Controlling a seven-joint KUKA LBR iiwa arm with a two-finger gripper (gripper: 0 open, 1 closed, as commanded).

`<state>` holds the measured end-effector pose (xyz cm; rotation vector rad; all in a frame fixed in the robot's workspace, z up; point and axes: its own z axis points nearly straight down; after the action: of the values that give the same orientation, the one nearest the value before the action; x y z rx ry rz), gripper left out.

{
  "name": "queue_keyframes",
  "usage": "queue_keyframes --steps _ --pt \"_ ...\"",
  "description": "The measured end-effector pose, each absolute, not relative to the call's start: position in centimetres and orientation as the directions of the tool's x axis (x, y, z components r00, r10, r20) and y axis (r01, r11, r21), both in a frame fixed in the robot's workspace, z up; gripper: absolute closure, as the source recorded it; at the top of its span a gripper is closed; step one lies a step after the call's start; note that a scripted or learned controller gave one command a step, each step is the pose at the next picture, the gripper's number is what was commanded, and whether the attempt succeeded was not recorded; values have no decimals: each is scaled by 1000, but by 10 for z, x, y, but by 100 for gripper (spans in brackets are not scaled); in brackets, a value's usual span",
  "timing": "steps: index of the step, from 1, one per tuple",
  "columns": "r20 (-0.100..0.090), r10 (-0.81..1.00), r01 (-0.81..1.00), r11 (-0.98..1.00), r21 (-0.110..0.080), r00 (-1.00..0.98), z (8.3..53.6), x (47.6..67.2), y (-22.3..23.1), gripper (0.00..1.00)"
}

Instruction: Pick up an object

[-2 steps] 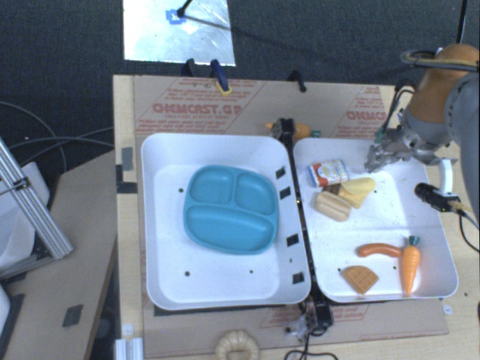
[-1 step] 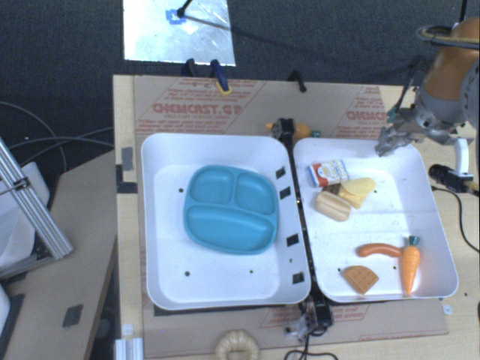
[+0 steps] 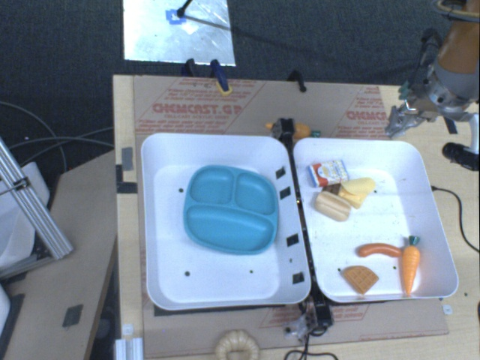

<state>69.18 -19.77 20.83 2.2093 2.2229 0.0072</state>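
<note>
The right bin (image 3: 431,223) holds several toy foods: a small red and white carton (image 3: 328,172), a yellow cheese wedge (image 3: 358,190), a tan bread roll (image 3: 332,205), a red sausage (image 3: 379,250), an orange carrot (image 3: 409,267) and a brown waffle (image 3: 361,279). My gripper (image 3: 397,120) hangs at the upper right, above the bench just beyond the right bin's far edge, away from all the foods. Nothing shows between its fingers.
A blue divided plate (image 3: 231,208) lies in the left bin (image 3: 161,201). A dark hinge strip (image 3: 294,216) runs between the bins. A silver sheet (image 3: 178,19) lies at the back, and clamps (image 3: 219,76) sit on the cardboard edge.
</note>
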Motion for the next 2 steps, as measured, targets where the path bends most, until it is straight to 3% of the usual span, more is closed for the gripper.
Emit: queue_keyframes --steps 1,2 --pt "-1 1000 1000 6 6 -6 227 693 -198 100" --pt "0 1000 1000 8 2 -8 237 672 -147 100"
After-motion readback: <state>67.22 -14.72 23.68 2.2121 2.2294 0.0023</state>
